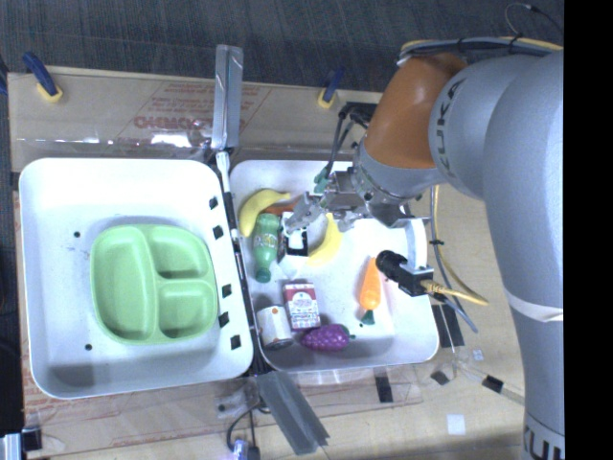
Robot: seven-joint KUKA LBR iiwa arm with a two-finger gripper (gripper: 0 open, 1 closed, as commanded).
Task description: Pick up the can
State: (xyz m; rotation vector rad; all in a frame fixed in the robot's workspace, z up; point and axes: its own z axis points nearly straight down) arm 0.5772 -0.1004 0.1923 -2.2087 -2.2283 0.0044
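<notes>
Arm [479,161]: grey with an orange band, entering from 3 o'clock and bending over the right bin's upper half.
Left bin [38,286]: white, shallow, on the 9 o'clock side of the bench.
Right bin [421,343]: white, shallow, touching the left bin along a shared central edge.
Green tray [151,278]: three-compartment, lying flat at the middle of the left bin.
Banana [257,203]: yellow, at 11 o'clock in the right bin, curving under the gripper, with its far end showing beside the fingers.
Gripper [299,226]: low over the bin's 11 o'clock zone, above the banana and just beside the bottle; finger spread cannot be told.
Green bottle [265,245]: lying along the right bin's 9 o'clock wall.
Carrot [370,286]: orange, at 3 o'clock in the right bin, stem end toward 6 o'clock.
Red box [303,305]: small carton near 6 o'clock, just beside the can.
Grapes [327,337]: purple bunch at 6 o'clock, against the front wall.
Can [274,325]: small, silvery, at 7 o'clock in the right bin's corner, well apart from the gripper.
</notes>
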